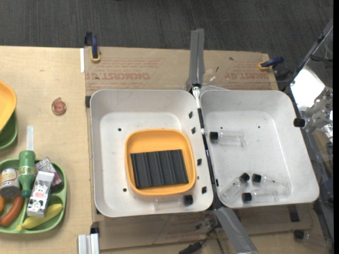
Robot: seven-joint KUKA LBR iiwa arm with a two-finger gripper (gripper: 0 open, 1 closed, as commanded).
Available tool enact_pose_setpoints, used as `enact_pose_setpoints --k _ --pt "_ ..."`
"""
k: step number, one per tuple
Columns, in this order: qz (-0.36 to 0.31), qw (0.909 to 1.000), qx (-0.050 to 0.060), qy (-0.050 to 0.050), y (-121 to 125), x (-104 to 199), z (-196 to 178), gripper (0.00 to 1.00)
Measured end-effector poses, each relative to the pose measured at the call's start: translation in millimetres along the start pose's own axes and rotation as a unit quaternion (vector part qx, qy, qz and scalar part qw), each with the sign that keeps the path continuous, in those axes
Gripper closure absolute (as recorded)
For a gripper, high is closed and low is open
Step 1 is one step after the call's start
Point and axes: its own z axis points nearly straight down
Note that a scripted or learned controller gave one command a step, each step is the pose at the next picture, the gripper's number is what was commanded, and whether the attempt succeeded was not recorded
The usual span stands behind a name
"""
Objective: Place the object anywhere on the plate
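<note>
An orange plate (159, 139) with rounded corners sits in the middle of the left bin (106, 142). A black ridged slab (160, 169) lies flat on the plate, covering most of its floor. A clear vial with a black cap (187, 199) lies against the left bin's front wall, just off the plate. In the right bin (265, 115), one clear black-capped vial (226, 137) lies near the left wall. Several more vials (254, 187) cluster at its front.
A green tray of toy food (32, 194) and an orange bowl (5, 110) stand on the wooden bench to the left, with a small pink piece (59, 106) nearby. Clamps (94, 49) (270, 63) hold the cardboard behind the bins. Metal fittings (318, 112) stand at the right edge.
</note>
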Motion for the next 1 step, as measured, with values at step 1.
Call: enact_pose_setpoints --k 1 --pt "-0.124 0.9923 0.0 -0.001 -22.4 53.5 -19.4 1.0"
